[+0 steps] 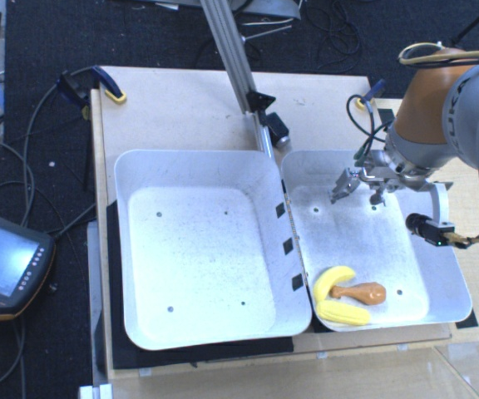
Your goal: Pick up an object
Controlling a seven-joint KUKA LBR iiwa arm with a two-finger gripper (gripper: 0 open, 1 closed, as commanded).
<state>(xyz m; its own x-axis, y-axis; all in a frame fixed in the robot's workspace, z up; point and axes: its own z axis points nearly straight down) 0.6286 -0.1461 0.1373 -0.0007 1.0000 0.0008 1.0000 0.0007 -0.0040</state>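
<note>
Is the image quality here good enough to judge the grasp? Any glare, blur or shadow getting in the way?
Camera view: even, soft lighting, with faint shadows; the white bins look bright but not blown out, speckles still readable. The banana and brown drumstick-shaped toy are fairly sharp. The end effector is small and slightly soft, so its finger state cannot be judged.

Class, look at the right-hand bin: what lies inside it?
Inside the right bin, at its near edge, lie a yellow banana and a brown drumstick toy resting against it. Part of the banana is covered by the drumstick. The pincer hovers above the bin's far end.
</note>
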